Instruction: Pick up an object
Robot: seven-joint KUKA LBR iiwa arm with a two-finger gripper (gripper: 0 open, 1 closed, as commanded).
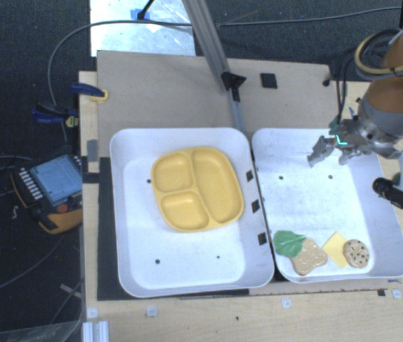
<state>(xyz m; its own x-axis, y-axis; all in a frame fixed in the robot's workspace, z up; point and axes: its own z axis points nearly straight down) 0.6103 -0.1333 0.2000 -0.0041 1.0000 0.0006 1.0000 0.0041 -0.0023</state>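
Note:
The right bin (315, 205) holds a cluster of toy foods at its near edge: a green leaf (287, 242), a tan bread slice (308, 258), a yellow cheese wedge (335, 248) and a round speckled cookie (356, 253). A yellow three-part plate (196, 189) lies in the left bin (137, 251). My gripper (334, 154) hangs over the far right part of the right bin, well away from the foods. Its fingers are spread open with nothing between them.
A slanted metal pole (208, 34) crosses the back of the bench and ends near the gap between the bins. A blue-screened device (50, 184) and cables lie off the bench on the left. Blue clamps (80, 91) grip the board's left edge.

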